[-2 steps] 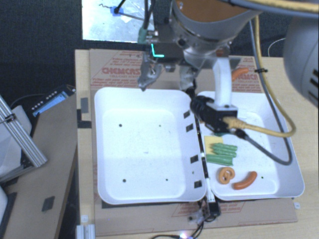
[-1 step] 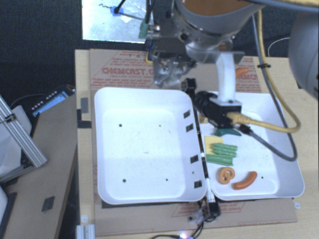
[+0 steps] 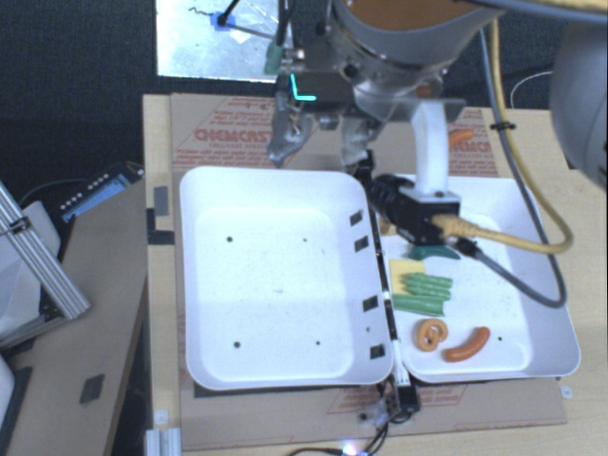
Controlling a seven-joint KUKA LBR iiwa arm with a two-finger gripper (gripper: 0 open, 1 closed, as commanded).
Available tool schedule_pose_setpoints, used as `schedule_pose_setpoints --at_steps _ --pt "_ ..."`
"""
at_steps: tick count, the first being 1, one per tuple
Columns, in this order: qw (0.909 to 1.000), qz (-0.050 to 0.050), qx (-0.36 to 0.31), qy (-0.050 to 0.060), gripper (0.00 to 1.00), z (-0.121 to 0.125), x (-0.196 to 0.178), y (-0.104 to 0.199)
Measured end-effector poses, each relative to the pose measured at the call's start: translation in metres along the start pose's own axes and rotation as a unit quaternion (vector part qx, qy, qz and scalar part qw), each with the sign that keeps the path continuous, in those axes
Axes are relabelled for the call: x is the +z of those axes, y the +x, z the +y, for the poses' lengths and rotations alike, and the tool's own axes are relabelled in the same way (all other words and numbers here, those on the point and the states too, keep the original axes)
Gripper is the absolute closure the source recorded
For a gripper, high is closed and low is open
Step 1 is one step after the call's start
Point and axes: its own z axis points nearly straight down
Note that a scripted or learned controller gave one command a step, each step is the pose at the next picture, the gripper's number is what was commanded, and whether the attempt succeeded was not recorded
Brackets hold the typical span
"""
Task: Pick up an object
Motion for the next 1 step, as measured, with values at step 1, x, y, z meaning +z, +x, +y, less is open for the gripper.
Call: schedule_pose_setpoints --at_steps 1 --pt "1.0 0.001 -0.002 -0.001 1.0 0.0003 -0.0115 0.0002"
